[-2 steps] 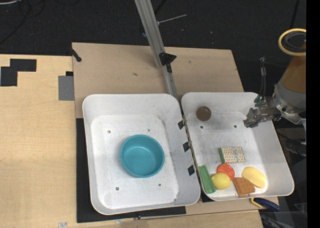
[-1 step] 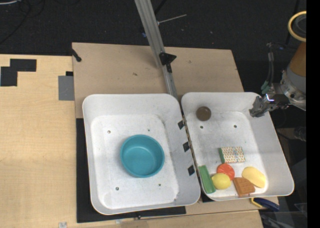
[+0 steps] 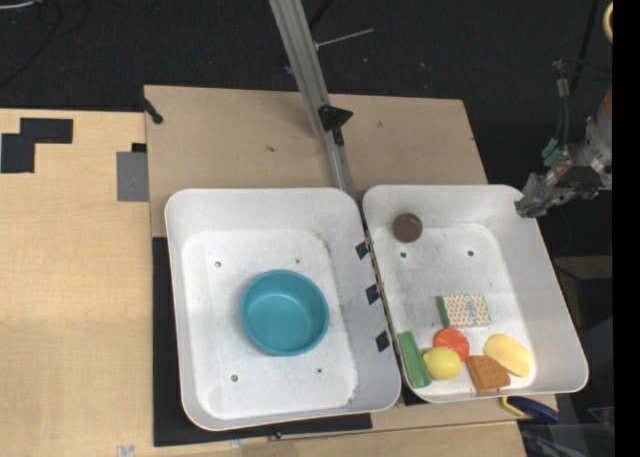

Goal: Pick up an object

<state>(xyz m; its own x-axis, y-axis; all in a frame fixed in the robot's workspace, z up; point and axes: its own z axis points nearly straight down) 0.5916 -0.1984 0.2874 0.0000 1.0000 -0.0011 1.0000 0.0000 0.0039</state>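
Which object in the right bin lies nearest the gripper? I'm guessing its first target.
The brown round object, alone at the bin's far end; the others cluster at the near edge, farther from the gripper.

Even overhead light falls brightly on both white bins (image 3: 200,207), which look slightly washed out, while the far surroundings are dark. Shadows are soft; detail is somewhat grainy throughout.

A light wooden surface (image 3: 70,275) carries a tan board (image 3: 240,140), and on that rest two shallow white bins side by side, the left bin (image 3: 200,215) and the right bin (image 3: 560,345), their inner rims touching. A slanted aluminium rail (image 3: 300,45) rises from the board behind them.
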